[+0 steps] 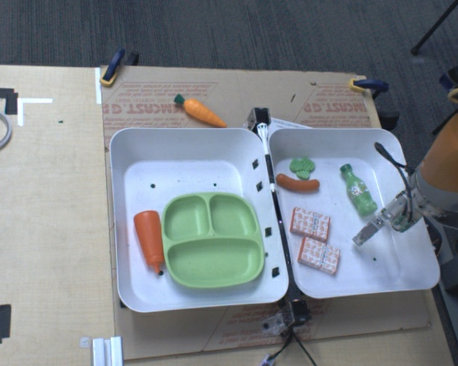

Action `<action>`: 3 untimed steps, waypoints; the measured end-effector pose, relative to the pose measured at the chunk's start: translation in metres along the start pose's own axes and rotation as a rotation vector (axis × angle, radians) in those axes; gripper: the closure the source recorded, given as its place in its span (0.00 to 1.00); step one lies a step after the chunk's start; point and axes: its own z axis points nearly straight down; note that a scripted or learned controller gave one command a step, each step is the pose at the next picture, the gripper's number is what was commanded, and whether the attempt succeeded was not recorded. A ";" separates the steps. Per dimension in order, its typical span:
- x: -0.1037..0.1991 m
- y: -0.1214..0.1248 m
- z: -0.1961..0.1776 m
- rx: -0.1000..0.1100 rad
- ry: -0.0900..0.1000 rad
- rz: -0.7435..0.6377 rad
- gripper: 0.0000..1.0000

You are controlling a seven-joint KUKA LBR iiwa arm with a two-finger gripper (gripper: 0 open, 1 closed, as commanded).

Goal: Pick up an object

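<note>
Bins sit side by side on a sheet of cardboard (237,94) laid over the bench (46,227). The left bin (130,158) holds a green divided plate (212,239) with three compartments, and an orange cup (149,239) lies on its side just beside the plate's left edge. The right bin (412,269) holds a green leafy toy (302,166) near its upper left, with a sausage (298,183) just below it. A green bottle (358,190) lies tilted toward the right of the middle. Two small red and white boxes (314,239) lie close together in the lower left part of that bin, one just above the other.

The arm comes in from the right, and the end effector (370,233) hangs low over the right bin, just below the bottle and to the right of the boxes. One grey finger (364,235) slants down to the left; whether the fingers are spread or closed I cannot tell. Nothing shows between them.

A toy carrot (201,110) lies on the cardboard beyond the left bin. Clamps (113,66) pin the cardboard's far corners.
</note>
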 end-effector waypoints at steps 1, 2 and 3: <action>-0.063 0.071 0.000 -0.001 -0.002 -0.277 0.00; -0.064 0.072 -0.011 -0.004 -0.006 -0.275 1.00; -0.020 0.088 -0.180 0.000 -0.001 -0.212 1.00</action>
